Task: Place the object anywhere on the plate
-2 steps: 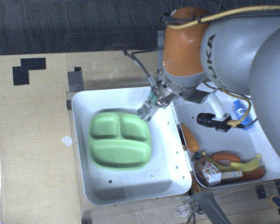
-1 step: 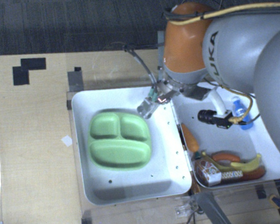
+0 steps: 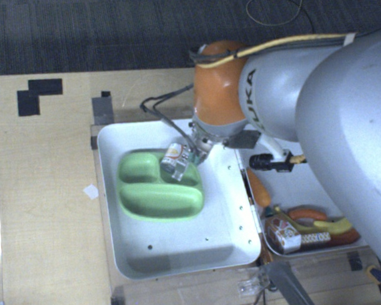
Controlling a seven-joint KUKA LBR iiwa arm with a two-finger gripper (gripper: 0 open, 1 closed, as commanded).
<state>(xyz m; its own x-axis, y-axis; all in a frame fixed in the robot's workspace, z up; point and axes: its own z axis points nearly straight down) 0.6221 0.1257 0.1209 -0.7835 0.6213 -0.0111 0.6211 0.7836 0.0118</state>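
A green divided plate [image 3: 160, 197] lies in the left white bin [image 3: 187, 259]. My gripper [image 3: 181, 157] reaches down from the orange wrist band to the plate's upper right compartment. A small clear container with a white and orange label [image 3: 174, 161] sits between the fingertips, and the gripper is shut on it. The container is over the plate's right rear section. Whether it touches the plate cannot be made out.
The right bin [image 3: 300, 178] holds an orange carrot-like piece [image 3: 260, 190], a yellow banana [image 3: 326, 226], red items [image 3: 346, 236] and a labelled packet [image 3: 283, 234] at its front. The big grey arm covers most of that bin. A black cable [image 3: 163, 114] loops behind the left bin.
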